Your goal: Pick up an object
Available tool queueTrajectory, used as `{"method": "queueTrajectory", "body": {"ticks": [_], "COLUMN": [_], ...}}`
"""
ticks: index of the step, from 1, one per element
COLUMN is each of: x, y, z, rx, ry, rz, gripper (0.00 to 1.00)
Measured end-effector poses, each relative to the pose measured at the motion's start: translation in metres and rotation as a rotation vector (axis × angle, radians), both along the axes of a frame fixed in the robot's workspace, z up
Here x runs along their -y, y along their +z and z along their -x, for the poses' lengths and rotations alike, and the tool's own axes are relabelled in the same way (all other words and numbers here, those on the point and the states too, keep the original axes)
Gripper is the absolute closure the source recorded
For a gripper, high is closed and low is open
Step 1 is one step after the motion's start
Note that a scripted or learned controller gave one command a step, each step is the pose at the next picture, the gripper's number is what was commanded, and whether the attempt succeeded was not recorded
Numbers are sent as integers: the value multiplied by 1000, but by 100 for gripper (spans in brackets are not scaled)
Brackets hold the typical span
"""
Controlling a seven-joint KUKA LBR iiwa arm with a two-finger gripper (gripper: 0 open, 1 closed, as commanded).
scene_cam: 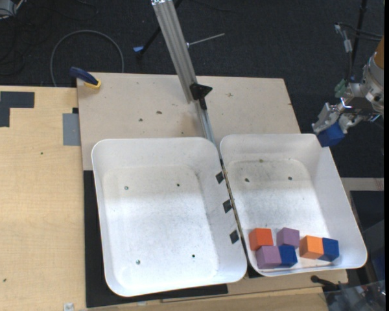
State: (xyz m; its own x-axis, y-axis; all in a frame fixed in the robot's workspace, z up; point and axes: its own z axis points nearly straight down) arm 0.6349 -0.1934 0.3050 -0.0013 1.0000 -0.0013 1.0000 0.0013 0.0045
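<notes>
My gripper (330, 129) hangs above the right bin's far right corner, just past its rim. A blue block (333, 135) sits between the fingers, lifted off the bin. Several blocks lie in the near corner of the right bin (272, 173): an orange cube (260, 238), a purple cube (288, 236), a second purple one (268, 256), a blue one (288, 256), another orange cube (312, 246) and a blue cube (330, 249).
The left bin (155, 225) lies beside the right one, joined by black clips (227, 205). A slanted aluminium post (178, 50) rises behind the bins. A blue clamp (84, 76) grips the board's far left corner.
</notes>
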Motion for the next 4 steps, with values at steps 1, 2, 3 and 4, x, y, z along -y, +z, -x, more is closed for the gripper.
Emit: {"method": "queueTrajectory", "body": {"ticks": [1, 2, 3, 4], "x": [-50, -122, -213, -284], "y": [-11, 9, -33, -49], "z": [-8, 35, 65, 141], "rx": [-8, -8, -13, -16], "ry": [3, 5, 6, 6], "rz": [-4, -5, -4, -4], "gripper": [100, 100, 100, 100]}}
